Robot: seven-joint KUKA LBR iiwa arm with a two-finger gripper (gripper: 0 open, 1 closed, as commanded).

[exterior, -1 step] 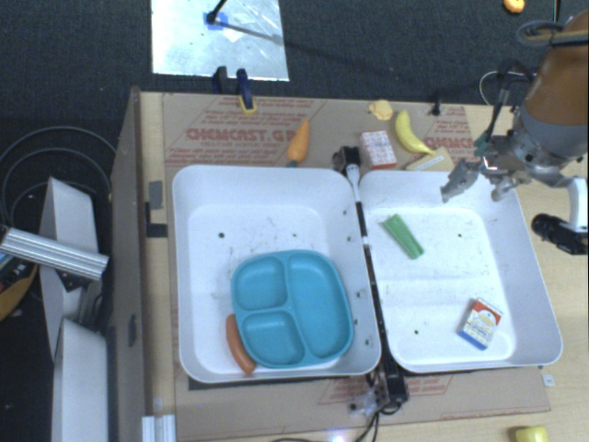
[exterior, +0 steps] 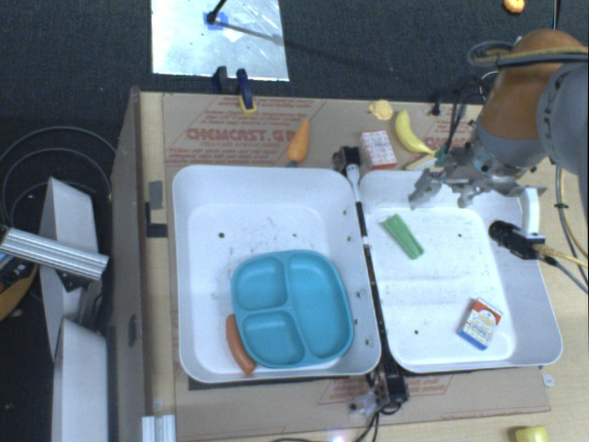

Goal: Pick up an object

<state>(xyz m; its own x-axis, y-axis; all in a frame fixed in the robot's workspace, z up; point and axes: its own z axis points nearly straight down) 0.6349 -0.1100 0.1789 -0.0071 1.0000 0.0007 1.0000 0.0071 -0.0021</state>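
In the right bin (exterior: 538, 325) a green block (exterior: 402, 236) lies near the upper left. A small orange, white and blue box (exterior: 479, 323) sits towards that bin's lower right. The left bin (exterior: 212, 201) holds a blue divided plate (exterior: 290, 307), and an orange sausage (exterior: 239, 343) lies at the plate's lower left edge. My gripper (exterior: 445, 194) hangs over the right bin's far edge, up and to the right of the green block. Its fingers are spread open with nothing between them.
Behind the bins on the cardboard lie a banana (exterior: 409, 134), a carrot (exterior: 298, 142), a small pink box (exterior: 377, 148) and a yellow lump (exterior: 380, 110). A white and black fixture (exterior: 520, 228) juts over the right bin's right rim.
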